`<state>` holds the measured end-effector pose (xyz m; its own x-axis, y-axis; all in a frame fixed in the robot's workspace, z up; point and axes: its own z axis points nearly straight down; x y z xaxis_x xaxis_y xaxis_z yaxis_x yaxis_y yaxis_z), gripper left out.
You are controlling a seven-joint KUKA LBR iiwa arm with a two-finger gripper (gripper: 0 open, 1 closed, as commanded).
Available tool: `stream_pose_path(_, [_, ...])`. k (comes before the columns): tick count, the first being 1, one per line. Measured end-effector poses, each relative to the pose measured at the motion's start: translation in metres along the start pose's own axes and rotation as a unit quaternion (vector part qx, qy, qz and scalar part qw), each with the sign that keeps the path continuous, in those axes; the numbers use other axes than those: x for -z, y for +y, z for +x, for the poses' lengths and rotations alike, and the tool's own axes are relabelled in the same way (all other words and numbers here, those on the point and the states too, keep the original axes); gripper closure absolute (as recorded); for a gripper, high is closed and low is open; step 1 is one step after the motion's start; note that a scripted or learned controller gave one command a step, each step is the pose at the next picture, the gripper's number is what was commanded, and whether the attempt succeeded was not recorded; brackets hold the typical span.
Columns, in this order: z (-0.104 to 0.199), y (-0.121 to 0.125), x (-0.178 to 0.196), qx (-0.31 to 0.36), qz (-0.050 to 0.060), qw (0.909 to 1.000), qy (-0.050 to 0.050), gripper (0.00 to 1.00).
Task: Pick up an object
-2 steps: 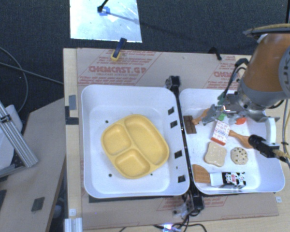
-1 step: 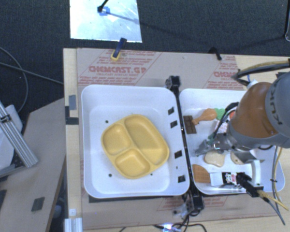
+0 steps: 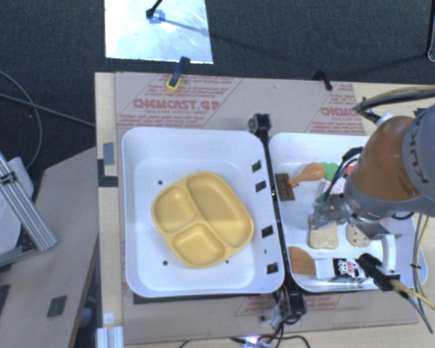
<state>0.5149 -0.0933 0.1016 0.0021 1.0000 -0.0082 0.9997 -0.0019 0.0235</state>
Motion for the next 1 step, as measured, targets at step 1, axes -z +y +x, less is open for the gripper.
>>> stream_pose_path(1, [0.0802,0.0014,0.0875,0.006,0.008,0.9999,0.005,1.0])
